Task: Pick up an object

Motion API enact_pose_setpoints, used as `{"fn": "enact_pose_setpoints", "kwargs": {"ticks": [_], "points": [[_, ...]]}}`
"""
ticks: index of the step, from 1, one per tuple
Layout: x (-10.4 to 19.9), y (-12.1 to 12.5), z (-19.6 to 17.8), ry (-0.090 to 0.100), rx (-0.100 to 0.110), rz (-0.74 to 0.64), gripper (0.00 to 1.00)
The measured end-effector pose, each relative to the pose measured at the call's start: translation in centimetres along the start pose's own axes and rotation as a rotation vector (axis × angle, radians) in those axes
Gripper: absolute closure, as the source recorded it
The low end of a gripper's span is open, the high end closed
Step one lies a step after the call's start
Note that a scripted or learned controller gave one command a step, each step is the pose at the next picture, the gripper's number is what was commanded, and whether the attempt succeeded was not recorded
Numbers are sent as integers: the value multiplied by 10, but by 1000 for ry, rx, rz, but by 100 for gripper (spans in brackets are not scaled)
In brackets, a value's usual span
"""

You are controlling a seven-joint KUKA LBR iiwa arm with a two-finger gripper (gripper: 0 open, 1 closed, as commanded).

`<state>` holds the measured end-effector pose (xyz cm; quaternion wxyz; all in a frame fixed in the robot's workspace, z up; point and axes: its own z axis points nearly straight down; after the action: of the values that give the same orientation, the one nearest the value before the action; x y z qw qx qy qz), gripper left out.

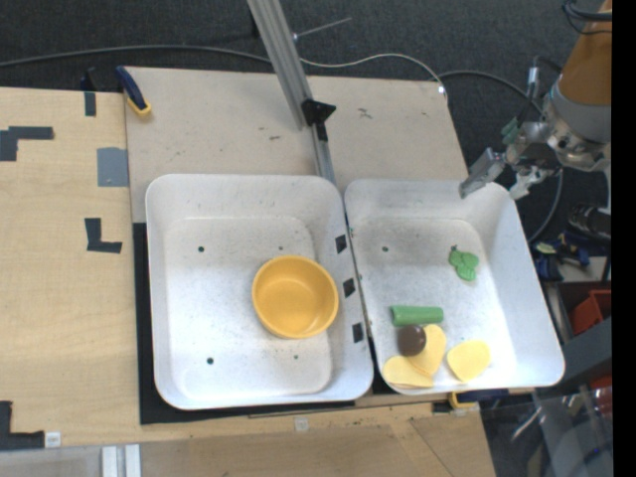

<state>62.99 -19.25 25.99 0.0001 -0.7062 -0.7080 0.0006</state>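
Note:
My gripper [500,178] hangs above the far right corner of the right bin [524,266], open, with nothing between its fingers. Inside that bin a small green leafy piece [463,262] lies near the right wall. Toward the front sit a green block [416,315], a brown ball [411,340] and two flat yellow pieces [468,360], with the ball resting on one of them. A yellow bowl [294,296] stands upright in the left bin [199,217]. The gripper is well apart from all of them.
A slanted metal pole [283,48] comes down to the bench behind where the two bins meet. A blue and yellow clamp [132,89] lies at the bench's far left corner. Cables and gear crowd the floor at the right.

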Motion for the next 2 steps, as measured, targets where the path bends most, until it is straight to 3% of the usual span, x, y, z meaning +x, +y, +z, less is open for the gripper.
{"fn": "enact_pose_setpoints", "kwargs": {"ticks": [1,2], "points": [[0,0,0,0,0,0,0],[5,-1,64,2,7,0,0]]}}
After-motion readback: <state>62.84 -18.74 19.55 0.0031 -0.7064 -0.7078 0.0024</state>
